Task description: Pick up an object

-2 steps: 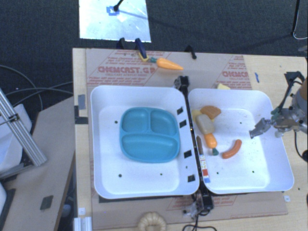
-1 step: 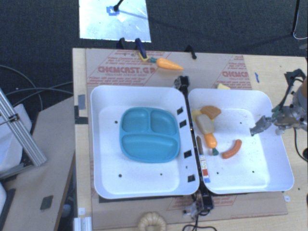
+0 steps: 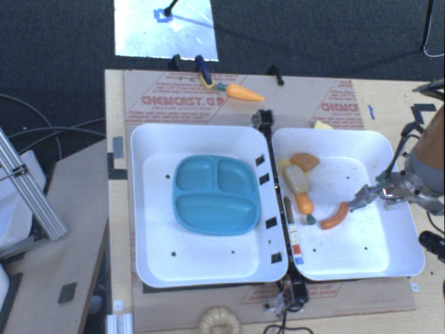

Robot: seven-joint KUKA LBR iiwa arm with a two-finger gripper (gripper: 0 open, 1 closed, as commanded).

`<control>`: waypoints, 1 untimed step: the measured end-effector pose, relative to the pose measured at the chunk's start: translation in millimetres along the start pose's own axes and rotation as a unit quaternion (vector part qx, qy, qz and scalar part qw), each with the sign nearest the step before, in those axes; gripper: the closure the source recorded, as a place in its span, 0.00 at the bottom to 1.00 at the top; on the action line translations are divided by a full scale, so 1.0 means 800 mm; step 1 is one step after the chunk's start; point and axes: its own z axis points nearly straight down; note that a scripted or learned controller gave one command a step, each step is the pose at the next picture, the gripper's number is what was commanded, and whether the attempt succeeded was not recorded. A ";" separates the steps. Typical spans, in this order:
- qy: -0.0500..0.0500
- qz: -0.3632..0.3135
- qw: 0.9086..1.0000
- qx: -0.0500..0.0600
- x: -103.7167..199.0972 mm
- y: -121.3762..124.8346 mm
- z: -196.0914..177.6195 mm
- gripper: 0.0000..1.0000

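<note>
A robot gripper (image 3: 363, 197) reaches into the right-hand white bin (image 3: 375, 263) from the right edge. The orange sausage-shaped toy (image 3: 334, 216) is the landmark here: it lies in the middle of that bin, its long axis slanting from lower left to upper right, its upper end pointing toward the gripper. The gripper sits just up and right of that end, near it (contact cannot be told, nor how far the gripper is spread). Left of the sausage lie a small carrot (image 3: 304, 204), a pale block (image 3: 296, 180) and a tan piece (image 3: 304, 161).
</note>
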 end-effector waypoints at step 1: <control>0.000 0.000 1.000 0.000 0.006 -0.004 0.054 0.00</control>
